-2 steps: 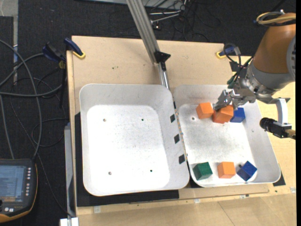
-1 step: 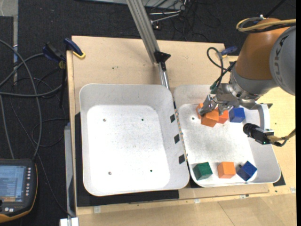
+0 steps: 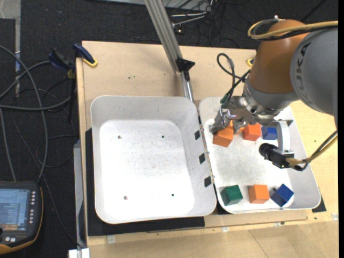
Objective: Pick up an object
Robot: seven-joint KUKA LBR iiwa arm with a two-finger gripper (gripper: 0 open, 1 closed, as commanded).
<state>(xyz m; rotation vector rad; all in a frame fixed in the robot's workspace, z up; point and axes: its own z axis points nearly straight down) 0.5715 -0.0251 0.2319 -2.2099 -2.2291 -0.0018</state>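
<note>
The gripper (image 3: pixel 224 123) sits low in the right bin (image 3: pixel 303 200), right on top of 1 orange block (image 3: pixel 223 137) near the bin's left wall, but I cannot tell if it has hold of it.

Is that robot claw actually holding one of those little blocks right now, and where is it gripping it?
It cannot be told. The gripper sits right over an orange block in the right bin, but the grip itself is hidden.

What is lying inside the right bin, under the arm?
In the right bin: orange cubes, blue cubes, and a green cube. The arm covers the bin's far part.
</note>
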